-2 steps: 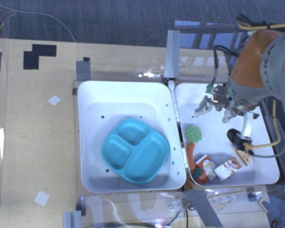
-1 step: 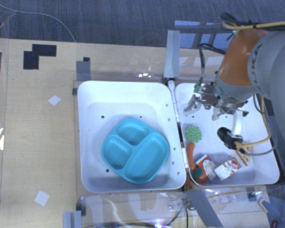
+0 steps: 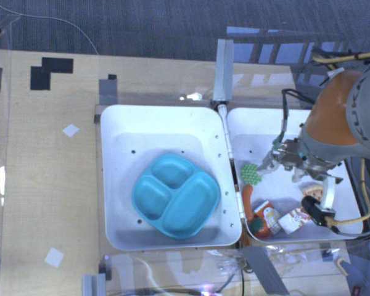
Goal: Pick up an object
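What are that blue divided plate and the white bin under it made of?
The blue three-compartment plate looks like moulded plastic: even colour, rounded edges, soft sheen. The left shallow white bin also seems plastic, smooth and matte with rounded corners, though painted metal cannot be ruled out.

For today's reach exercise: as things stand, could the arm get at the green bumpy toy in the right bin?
Probably yes. The green bumpy toy lies uncovered near the right bin's left wall, with the gripper hovering just beside it. That wall may crowd the approach.
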`<state>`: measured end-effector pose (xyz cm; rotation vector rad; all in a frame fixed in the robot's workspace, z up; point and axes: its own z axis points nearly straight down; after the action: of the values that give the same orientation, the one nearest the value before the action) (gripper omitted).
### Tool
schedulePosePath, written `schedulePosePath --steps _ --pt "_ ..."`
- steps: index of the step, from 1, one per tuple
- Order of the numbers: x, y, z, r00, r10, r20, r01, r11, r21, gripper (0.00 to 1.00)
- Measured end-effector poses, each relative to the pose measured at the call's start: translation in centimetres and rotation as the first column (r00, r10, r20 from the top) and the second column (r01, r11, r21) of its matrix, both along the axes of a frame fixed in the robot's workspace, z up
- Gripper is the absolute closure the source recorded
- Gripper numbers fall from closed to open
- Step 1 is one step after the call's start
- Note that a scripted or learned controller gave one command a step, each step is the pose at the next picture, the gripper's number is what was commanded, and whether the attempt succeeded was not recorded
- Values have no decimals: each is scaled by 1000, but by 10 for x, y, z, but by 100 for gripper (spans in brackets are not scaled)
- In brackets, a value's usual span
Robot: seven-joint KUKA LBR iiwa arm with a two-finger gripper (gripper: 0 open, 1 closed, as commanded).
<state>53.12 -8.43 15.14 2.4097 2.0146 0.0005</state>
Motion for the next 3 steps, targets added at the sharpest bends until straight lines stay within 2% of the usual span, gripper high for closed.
schedulePosePath --steps 1,2,3 --pt "-40 -13 -61 981 195 13 -195 981 -2 0" --pt "84 -26 -63 937 350 8 -350 937 -4 0" --pt "-11 -2 1 924 384 4 -384 924 -2 0"
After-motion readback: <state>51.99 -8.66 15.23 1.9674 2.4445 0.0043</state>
